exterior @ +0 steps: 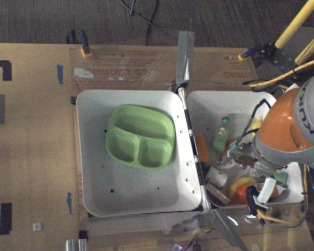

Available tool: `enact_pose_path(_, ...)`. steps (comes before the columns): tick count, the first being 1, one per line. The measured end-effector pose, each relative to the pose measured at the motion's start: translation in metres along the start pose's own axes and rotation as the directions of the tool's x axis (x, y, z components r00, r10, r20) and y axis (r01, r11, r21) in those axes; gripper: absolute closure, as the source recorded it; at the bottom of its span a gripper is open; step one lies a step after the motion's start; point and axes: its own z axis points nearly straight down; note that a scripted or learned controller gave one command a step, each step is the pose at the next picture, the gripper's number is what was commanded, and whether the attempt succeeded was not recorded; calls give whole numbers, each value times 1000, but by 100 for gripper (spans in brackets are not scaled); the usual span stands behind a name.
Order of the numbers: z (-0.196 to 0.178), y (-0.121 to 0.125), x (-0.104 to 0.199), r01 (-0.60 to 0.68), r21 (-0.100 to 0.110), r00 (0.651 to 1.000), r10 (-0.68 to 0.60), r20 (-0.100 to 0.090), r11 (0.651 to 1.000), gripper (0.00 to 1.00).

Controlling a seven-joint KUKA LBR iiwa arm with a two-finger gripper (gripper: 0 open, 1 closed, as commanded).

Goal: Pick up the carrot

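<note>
Arm point(290, 129) bent over right bin point(209, 106).

Dark grey carpet point(52, 9) fills the top, crossed by a black cable point(138, 1). Below lies a tan wooden bench point(31, 140) with black tape marks point(1, 69) along its left edge.

The bench point(36, 156) looks like matt wood w/ a brown cardboard sheet point(131, 69), both white bins point(89, 140) smooth plastic w/ slight gloss, the green divided plate point(140, 136) matt plastic, the carrot point(202, 146) smooth orange plastic, arm band point(285, 127) glossy.
</note>
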Motion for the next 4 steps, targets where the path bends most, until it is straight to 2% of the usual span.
enact_pose_path(1,-81,6,-28,367,13,930,-367,-11,930,0)
enact_pose_path(2,-47,61,-41,522,9,853,-522,-12,853,0)
enact_pose_path(3,10,6,-16,690,-5,724,-690,-5,724,0)
enact_pose_path(4,10,6,-16,690,-5,724,-690,-5,724,0)
